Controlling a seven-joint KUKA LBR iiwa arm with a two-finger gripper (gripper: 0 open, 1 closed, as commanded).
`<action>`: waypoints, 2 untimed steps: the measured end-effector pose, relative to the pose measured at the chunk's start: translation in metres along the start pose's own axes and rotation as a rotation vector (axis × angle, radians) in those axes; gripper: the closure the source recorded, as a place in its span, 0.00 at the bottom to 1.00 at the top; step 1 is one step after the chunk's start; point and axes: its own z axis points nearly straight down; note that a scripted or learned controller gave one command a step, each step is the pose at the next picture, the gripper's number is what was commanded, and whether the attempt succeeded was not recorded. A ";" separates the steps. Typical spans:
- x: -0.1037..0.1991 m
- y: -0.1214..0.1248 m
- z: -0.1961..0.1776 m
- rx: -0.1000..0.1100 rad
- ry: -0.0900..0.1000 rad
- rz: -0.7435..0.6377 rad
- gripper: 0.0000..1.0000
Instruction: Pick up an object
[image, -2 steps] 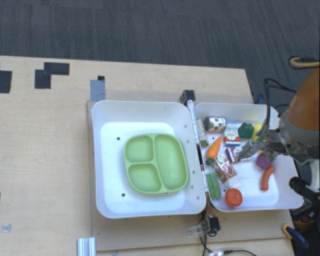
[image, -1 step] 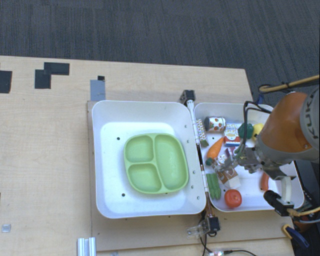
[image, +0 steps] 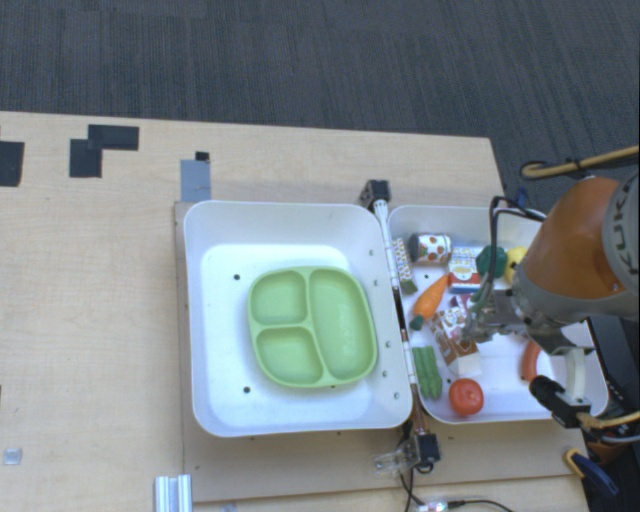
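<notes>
The right bin (image: 500, 408) holds several toy foods: an orange carrot (image: 432, 296), a red tomato (image: 466, 397), a green cucumber (image: 427, 370), a small white block (image: 468, 366), a brown packet (image: 455, 338) and an orange sausage (image: 528, 362). At the bin's back lie a red-and-white can (image: 432, 248), a small carton (image: 465, 266), a teal piece (image: 490, 260) and a yellow piece (image: 515, 262). My gripper (image: 487, 322) is low in the middle of this bin, just right of the brown packet. The wrist and its orange band (image: 580, 250) hide what lies beneath them.
The left bin (image: 215, 300) holds a light green divided plate (image: 312, 327). A ridge with clamps (image: 392, 290) separates the two bins. Cables (image: 560, 168) run along the right side by the arm. Bare wooden bench (image: 90, 330) surrounds the bins.
</notes>
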 end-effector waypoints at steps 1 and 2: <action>0.000 0.000 0.000 0.001 0.000 0.000 0.00; 0.001 0.001 -0.010 -0.002 0.000 -0.001 1.00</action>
